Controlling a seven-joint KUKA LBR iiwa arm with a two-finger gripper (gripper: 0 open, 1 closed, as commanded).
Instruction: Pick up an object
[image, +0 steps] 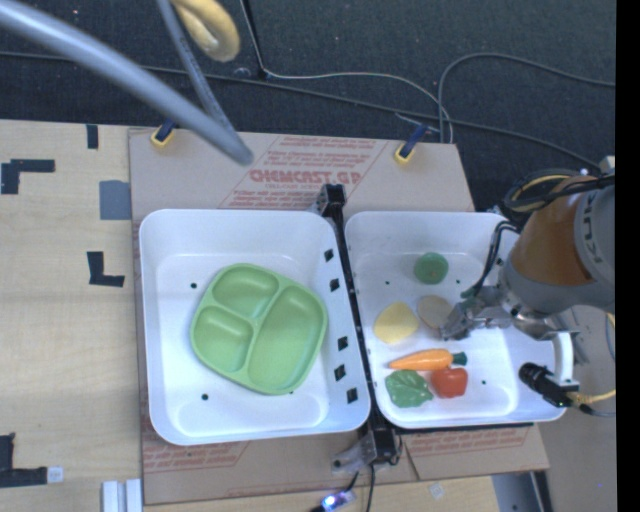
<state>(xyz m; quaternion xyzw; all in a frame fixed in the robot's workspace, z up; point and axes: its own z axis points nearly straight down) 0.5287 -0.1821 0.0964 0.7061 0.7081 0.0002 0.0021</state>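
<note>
White plastic makes up the two shallow bins we see side by side on the table: the left bin (160, 300) holds one green divided plate (260, 327), lying tilted, and the right bin (385, 235) holds the small toy foods. We count six of these in the right bin: one round dark green piece (431, 267) near the far wall, one pale yellow lump (396, 323), one tan disc (432, 310) just right of the yellow lump, one orange carrot (428, 359) lying across the bin with its green stem end to the right, one green leafy piece (407, 388) and one red piece (451, 382) touching each other just below the carrot. We see one arm (560, 250), grey with an orange band, reaching in from the right, and its pincer (462, 318) sits low over the right bin, right at the right edge of the tan disc. The carrot lies just below the pincer, the yellow lump a little to its left past the disc, and the round dark green piece above it, apart. We cannot tell whether the pincer is apart or together, nor whether it touches the tan disc. We see nothing lifted; every food piece rests on the bin floor.
</note>
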